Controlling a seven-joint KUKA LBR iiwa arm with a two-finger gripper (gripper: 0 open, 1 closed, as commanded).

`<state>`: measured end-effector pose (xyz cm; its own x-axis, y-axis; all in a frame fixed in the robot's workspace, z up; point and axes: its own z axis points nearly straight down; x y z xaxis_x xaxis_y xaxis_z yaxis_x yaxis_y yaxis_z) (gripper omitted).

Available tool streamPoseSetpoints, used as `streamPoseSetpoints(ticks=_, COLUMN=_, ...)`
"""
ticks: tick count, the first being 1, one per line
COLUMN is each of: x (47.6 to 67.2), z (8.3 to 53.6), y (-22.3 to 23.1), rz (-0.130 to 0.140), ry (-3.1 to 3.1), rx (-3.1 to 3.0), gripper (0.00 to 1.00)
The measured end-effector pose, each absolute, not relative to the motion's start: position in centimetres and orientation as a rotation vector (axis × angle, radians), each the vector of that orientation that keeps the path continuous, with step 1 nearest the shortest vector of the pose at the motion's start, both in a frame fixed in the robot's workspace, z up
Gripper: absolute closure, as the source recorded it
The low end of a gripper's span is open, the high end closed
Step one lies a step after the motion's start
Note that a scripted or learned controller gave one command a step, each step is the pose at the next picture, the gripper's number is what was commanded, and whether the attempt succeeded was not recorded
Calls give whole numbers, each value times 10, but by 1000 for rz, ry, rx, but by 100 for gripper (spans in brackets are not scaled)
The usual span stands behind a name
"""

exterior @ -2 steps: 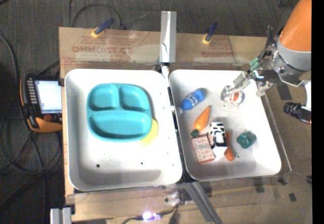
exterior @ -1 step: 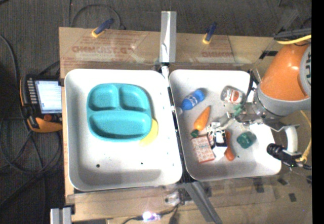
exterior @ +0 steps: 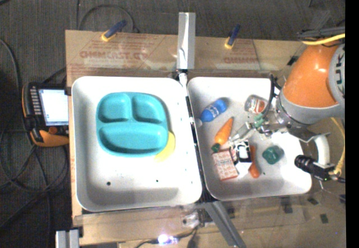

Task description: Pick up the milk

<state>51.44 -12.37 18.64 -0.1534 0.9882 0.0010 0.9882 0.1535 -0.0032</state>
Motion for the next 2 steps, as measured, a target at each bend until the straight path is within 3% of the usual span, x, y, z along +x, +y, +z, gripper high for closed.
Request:
streamPoseSetpoints(ticks=1, x=520, z=119, y=-162, rz=3, ry=-2505, rx=-1888, gripper=0)
streamPoseSetpoints(ticks=2, x=615, z=96, y=-219, rz=-21, ry=-2592, rx=-1795, gripper=0)
